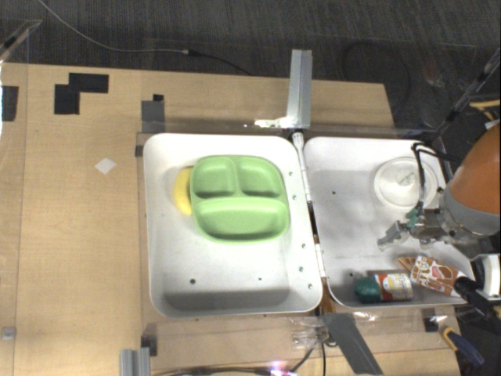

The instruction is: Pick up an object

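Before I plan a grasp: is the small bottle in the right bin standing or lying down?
Lying down. The bottle rests on its side along the right bin's front wall, green cap pointing left.

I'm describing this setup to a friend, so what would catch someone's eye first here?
The bright green divided plate in the left bin, with something yellow peeking from under its left edge. Next, the arm's gripper reaching into the right bin near a clear round lid, with a small bottle and a snack packet along the front.
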`<state>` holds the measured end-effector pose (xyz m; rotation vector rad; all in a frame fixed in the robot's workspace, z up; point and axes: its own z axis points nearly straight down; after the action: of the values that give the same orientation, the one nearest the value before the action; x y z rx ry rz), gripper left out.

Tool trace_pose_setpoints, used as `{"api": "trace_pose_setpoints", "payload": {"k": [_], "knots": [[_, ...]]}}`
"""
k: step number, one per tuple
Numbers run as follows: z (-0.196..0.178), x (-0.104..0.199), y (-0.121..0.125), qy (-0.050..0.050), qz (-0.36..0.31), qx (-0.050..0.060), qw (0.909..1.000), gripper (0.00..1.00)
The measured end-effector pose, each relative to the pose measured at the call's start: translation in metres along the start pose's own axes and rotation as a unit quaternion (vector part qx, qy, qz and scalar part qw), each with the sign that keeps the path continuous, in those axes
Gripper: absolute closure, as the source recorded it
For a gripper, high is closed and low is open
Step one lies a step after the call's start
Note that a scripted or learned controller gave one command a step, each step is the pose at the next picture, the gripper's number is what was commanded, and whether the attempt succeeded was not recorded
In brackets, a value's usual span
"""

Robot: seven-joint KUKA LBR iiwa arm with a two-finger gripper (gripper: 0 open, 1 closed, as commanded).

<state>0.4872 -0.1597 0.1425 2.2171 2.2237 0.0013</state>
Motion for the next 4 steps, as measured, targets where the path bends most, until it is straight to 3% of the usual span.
{"api": "trace_pose_setpoints", "payload": {"k": [1, 2, 3, 4], "knots": [[0.015, 0.01, 0.0, 0.0, 0.234, 0.0, 0.9722, 0.0], [0.025, -0.002, 0.001, 0.0, 0.178, -0.001, 0.984, 0.0], [0.042, 0.017, 0.005, -0.004, 0.231, -0.013, 0.9729, 0.0], [-0.054, 0.006, 0.045, 0.0, 0.091, -0.001, 0.9958, 0.0]]}}
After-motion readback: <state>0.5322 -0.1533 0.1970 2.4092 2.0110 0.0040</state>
